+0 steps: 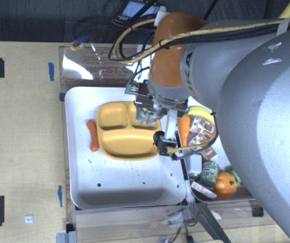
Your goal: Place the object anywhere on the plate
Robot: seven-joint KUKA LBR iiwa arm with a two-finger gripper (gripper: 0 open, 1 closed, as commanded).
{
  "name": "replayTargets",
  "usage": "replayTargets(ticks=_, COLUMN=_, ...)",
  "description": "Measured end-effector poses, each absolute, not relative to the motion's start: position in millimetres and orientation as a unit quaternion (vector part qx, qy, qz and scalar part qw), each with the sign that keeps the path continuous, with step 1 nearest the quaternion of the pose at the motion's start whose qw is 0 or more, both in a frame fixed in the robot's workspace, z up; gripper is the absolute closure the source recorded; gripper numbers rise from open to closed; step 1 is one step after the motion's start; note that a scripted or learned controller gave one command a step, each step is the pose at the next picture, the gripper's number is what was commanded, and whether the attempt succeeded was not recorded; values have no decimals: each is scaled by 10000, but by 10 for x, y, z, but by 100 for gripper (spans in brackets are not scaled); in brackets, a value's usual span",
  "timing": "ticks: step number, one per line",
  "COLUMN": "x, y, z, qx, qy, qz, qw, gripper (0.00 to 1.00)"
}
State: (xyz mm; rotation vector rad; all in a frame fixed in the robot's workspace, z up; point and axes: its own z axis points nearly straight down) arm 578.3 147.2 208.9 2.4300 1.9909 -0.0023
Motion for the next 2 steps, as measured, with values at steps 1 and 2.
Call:
replayTargets(ticks=1, x=5269, y=1043, z=1647, qx=7556, qy=6550, qz=-12, qw=-9, gripper=100)
replayTargets(ticks=2, x=5641, y=1144, z=1765, qx=7298, qy=6837, qz=0, qw=1, gripper=100)
